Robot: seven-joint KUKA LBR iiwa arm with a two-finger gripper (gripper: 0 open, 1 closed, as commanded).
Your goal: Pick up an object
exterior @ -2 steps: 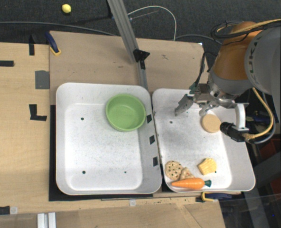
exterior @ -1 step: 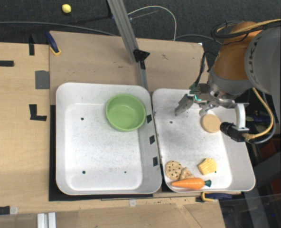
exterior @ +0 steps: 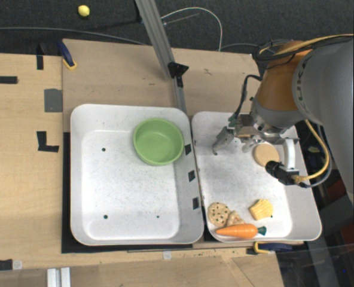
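Note:
My gripper point(exterior: 231, 147) hangs over the upper part of the right bin point(exterior: 225, 178), open, with nothing between its fingers. A tan round disc point(exterior: 265, 155) lies just to the right of the gripper, partly hidden by the wrist. Along the bin's front edge lie a speckled round cookie point(exterior: 217, 212), a yellow wedge point(exterior: 261, 208) and an orange carrot point(exterior: 239, 231) with a green tip. A small tan piece point(exterior: 234, 219) sits between the cookie and the carrot.
A green bowl point(exterior: 158, 140) stands in the upper right part of the left bin point(exterior: 105, 184). A grey metal pole point(exterior: 159, 34) slants down to the bins' shared back corner. The arm's cable loops over the right bin's right side.

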